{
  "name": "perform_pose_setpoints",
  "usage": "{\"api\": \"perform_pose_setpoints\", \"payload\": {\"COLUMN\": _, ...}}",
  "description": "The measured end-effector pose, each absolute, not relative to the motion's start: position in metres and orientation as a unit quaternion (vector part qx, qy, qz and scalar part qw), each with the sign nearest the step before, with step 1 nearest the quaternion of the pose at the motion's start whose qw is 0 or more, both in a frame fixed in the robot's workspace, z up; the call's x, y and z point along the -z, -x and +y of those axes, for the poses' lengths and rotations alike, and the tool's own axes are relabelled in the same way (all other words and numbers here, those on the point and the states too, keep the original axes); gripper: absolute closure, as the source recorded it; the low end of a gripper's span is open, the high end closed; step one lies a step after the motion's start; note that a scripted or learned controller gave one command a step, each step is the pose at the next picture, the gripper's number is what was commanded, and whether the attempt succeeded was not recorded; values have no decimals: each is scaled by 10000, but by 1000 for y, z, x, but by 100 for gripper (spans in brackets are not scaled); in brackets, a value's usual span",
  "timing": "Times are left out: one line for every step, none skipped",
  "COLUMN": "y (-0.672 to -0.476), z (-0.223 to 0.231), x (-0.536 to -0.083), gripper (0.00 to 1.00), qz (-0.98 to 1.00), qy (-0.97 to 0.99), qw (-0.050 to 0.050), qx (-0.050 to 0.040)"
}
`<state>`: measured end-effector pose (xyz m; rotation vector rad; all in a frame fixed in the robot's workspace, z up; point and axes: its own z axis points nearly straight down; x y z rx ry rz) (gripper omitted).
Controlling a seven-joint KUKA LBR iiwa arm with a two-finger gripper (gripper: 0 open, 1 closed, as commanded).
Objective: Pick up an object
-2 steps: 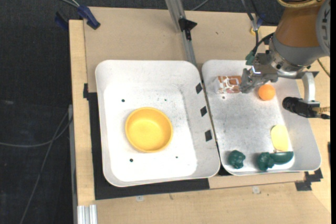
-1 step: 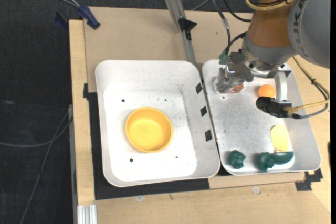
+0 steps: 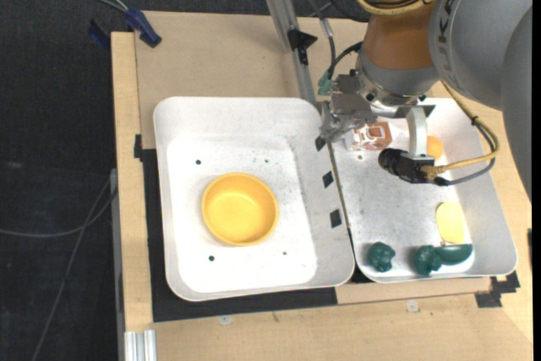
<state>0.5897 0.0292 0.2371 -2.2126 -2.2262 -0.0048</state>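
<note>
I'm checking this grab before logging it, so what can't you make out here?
- End effector: fingers masked by the wrist above, camera view.
- Small orange-white item under it: too small to identify.
- Orange thing: partly behind a bracket.
- Right bin: far part covered by the arm.

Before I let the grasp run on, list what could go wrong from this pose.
1. The gripper hangs close to the right bin's left wall, over a small orange-and-white object; coming down, it could catch the rim.
2. The green pieces and the yellow piece lie at the bin's near edge, well away from the gripper, so this try may close on nothing.
</note>
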Motion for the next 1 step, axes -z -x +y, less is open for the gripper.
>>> {"api": "perform_pose_setpoints", "payload": {"y": -590, "z": 84, "x": -247, "gripper": 100, "qz": -7094, "qy": 7048, "qw": 9, "qx": 20}}
